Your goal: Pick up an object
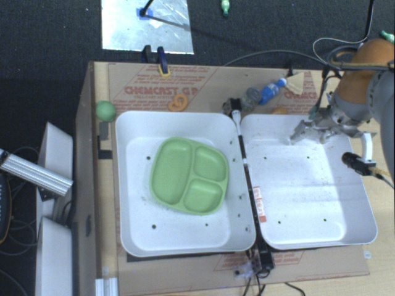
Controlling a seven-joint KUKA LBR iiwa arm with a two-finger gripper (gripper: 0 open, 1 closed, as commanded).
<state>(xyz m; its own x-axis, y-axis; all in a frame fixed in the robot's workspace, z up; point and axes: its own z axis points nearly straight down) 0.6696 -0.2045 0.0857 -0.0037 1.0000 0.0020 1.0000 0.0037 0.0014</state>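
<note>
A green divided plate (189, 175) lies flat in the middle of the left bin (133, 227), its three compartments facing up, and it looks like the one thing within the bins that the task could mean. It rests well clear of the bin walls, which would leave room for a gripper to come down on its raised rim from above. The right bin (321, 227) sits just beside it, the two sharing a dark seam down the centre, presumably so that an object can be moved from one to the other without a long reach. The gripper (316, 130) hangs over the far right corner of the right bin, well apart from the plate, below the grey arm (382, 97) that enters from the right; at this angle I cannot tell whether it is released or clenched, and nothing shows in its grasp. On the brown surface (203, 82) beyond the bins lie loose items outside the working area: a blue bottle (271, 91), an orange pretzel-shaped piece (178, 102) and a green ball (105, 110) at the far left corner. My judgement is that the pick is not yet begun, and the arm must cross leftward to reach the plate.
</note>
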